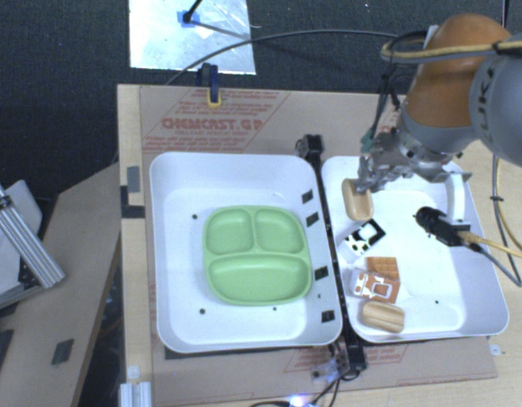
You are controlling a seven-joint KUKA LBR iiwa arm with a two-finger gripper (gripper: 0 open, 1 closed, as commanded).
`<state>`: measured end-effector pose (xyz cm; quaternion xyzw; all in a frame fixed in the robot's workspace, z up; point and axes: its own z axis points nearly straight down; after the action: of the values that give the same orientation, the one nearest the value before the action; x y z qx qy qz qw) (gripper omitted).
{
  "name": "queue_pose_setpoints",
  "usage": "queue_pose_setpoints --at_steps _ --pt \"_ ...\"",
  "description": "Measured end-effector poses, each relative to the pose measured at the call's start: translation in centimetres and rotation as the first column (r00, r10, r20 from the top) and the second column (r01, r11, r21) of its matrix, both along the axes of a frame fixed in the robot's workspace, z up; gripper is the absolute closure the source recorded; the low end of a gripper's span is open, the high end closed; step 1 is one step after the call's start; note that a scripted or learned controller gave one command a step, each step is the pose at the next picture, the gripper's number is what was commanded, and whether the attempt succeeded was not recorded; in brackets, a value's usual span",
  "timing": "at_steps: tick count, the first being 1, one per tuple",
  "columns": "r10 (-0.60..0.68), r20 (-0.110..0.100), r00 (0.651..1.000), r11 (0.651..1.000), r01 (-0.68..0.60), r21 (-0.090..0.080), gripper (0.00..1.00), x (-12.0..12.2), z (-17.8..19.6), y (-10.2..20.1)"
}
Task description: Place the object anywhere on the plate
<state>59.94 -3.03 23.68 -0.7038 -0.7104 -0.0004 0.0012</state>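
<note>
Nearest, a bun is lying at the right bin's front edge. Jaws are hanging over a tan roll near that bin's back-left corner (grip state unclear); lifting should clear the divider before reaching the plate.

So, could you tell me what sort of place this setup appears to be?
Probably a robotics lab test bench: a grey-and-orange robot arm over two white bins, toy food such as a bread roll, a green divided plate, and loose cables.

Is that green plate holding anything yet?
No. The green plate in the left bin shows three bare compartments; the toy foods lie in the right bin.
</note>
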Motion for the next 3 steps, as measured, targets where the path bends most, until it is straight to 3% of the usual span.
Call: queue_pose_setpoints --at_steps 2,3 --pt "0.001 0.0 1.0 1.0 -0.001 0.001 1.0 -3.3 -1.7 11.5" --pt "0.001 0.002 1.0 1.0 -0.001 0.0 1.0 -3.6 -0.9 16.6"
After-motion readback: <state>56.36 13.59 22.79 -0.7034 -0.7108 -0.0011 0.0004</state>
